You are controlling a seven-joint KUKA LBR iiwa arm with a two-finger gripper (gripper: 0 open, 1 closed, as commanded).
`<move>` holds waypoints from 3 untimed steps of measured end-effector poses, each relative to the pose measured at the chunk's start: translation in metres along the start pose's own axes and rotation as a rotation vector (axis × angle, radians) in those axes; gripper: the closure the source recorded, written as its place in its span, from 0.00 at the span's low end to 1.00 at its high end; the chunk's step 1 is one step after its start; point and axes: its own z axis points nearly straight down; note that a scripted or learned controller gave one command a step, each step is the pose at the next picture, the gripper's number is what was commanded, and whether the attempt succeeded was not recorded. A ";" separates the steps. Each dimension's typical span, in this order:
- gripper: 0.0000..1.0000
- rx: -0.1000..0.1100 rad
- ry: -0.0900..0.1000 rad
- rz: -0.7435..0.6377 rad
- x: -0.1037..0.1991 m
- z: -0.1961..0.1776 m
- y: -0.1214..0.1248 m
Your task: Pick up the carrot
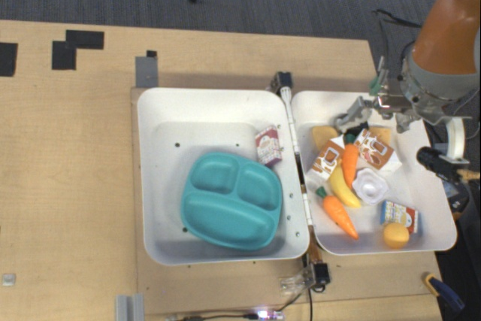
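An orange carrot (340,216) with a green stub lies in the front left of the right bin (436,233), its tip pointing toward the front right. A second orange, carrot-like piece (349,162) with a dark top sits further back, between two snack packets. My gripper (352,124) hangs over the back of the right bin, just above that second orange piece and well behind the lying carrot. The arm's grey wrist and orange band (449,34) stand at the right. Nothing is clearly seen held.
In the right bin a yellow banana (344,189), a white cup (370,184), a small carton (397,213), a yellow-orange fruit (396,235) and snack packets (373,149) crowd around the carrot. The left bin (158,162) holds a teal divided plate (231,199) and a small packet (268,146).
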 end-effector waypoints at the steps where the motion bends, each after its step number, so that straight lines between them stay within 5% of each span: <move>1: 0.00 -0.016 -0.004 -0.355 0.002 0.134 0.002; 3: 0.00 -0.024 -0.004 -0.172 -0.003 0.141 -0.002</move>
